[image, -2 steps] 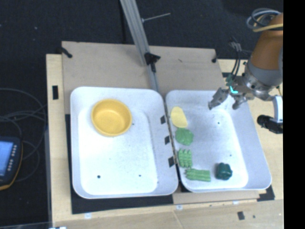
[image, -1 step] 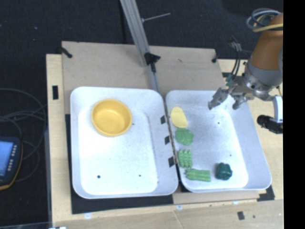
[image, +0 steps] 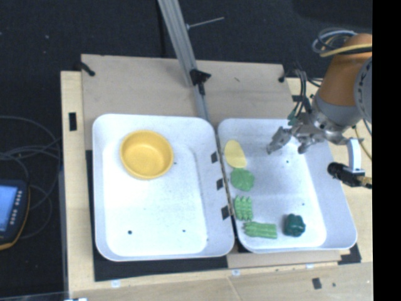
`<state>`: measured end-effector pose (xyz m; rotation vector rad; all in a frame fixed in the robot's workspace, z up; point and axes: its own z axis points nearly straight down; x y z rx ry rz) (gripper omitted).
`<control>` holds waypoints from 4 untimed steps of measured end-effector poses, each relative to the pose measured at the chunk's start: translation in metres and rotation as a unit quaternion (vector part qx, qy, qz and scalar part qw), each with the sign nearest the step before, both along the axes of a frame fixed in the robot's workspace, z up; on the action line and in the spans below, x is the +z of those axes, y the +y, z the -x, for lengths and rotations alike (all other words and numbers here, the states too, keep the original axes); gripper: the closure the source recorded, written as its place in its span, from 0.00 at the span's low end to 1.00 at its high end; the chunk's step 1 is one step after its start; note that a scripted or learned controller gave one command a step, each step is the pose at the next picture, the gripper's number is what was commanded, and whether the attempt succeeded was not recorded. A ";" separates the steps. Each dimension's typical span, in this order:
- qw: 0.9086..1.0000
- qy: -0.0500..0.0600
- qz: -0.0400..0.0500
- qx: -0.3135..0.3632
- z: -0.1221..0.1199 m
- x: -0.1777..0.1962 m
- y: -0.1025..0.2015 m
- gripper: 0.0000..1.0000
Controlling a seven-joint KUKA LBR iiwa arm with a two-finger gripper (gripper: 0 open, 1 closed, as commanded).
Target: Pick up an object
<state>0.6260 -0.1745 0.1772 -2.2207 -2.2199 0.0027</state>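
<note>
Left of gripper (image: 289,140): yellow piece (image: 235,153).

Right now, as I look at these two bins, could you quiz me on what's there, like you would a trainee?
1. True or false: the round yellow plastic bowl sits in the left white bin.
2. Which item lies nearest the right white bin's front right corner? A) pale yellow oval piece B) dark green lumpy toy
3. Fill in: the gripper hovers over the ___ bin.

Key: 1 true; 2 B; 3 right.
</note>
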 end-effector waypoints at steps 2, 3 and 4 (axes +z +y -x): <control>1.000 0.000 0.000 0.000 -0.004 -0.078 0.003 0.00; 1.000 -0.002 0.000 0.000 -0.005 -0.065 0.003 1.00; 1.000 -0.003 0.000 0.000 -0.004 -0.018 -0.002 1.00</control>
